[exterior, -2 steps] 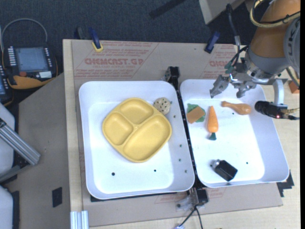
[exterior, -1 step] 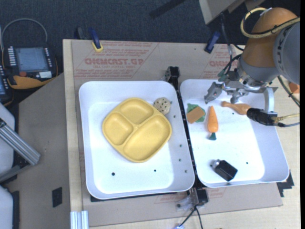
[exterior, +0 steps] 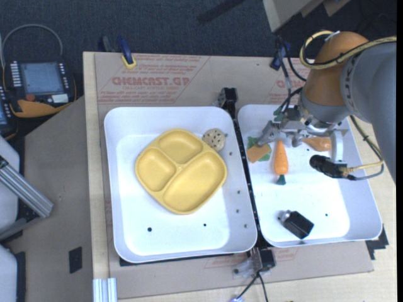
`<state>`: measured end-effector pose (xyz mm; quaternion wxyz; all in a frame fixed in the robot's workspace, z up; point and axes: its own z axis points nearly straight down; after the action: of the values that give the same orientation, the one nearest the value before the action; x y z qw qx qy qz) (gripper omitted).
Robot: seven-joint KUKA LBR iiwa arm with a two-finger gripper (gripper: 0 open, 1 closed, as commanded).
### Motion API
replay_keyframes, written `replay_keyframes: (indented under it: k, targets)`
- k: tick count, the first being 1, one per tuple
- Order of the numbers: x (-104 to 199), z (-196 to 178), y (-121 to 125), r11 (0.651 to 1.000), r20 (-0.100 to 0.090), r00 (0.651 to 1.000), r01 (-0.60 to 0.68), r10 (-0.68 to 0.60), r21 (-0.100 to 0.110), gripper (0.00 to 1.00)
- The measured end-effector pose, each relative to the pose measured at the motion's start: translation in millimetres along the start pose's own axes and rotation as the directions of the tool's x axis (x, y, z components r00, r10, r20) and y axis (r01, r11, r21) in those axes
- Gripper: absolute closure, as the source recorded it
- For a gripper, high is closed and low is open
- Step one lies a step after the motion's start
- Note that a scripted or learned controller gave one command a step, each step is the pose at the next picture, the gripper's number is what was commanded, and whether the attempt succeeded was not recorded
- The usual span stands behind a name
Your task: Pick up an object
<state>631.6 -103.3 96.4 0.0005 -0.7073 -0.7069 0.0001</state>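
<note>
My gripper [exterior: 296, 142] hangs over the back of the right bin [exterior: 359, 225], open, with its grey fingers spread wide and nothing between them. An orange carrot [exterior: 280, 160] with a green tip lies lengthwise just below it, its upper end near the left finger. To the left of the carrot, by the bin's wall, lies a small orange and green piece [exterior: 257, 151]. Another orange item [exterior: 318, 144] shows partly under the gripper on the right. A black block [exterior: 297, 223] rests near the bin's front.
The left bin [exterior: 126, 231] holds a yellow divided plate [exterior: 181, 170] and a speckled cookie [exterior: 215, 138] at the plate's far right corner. A black cable plug [exterior: 325, 165] and yellow cable hang from the wrist over the right bin. The arm's body covers the bin's far right corner.
</note>
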Motion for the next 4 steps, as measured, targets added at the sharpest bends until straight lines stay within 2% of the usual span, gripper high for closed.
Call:
replay_keyframes:
  k: [1,4]
  targets:
    - [-0.3,-14.6,1.8,1.000,0.002,1.000,0.000,0.000,-0.007,1.00]
    - [-1.7,-165.6,27.2,1.000,0.002,1.000,0.002,-0.002,-0.008,1.00]
